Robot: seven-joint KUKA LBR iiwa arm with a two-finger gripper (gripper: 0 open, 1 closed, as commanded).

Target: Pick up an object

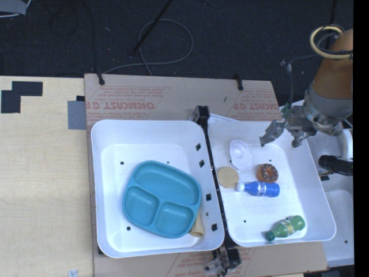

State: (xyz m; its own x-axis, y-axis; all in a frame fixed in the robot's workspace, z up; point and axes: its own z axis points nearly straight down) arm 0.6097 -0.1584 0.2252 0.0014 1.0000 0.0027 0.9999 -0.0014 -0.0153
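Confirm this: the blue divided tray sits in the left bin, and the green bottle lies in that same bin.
Not quite. The blue divided tray does sit in the left bin, but the camera view shows the green bottle lying in the right bin, near its front corner.

Arm (331, 77) cut off at the right edge above the orange band. Tan item (197, 226) mostly hidden under the blue plate (162, 198), only a corner peeking out. Print on the small bottle (260, 188) too small to read.
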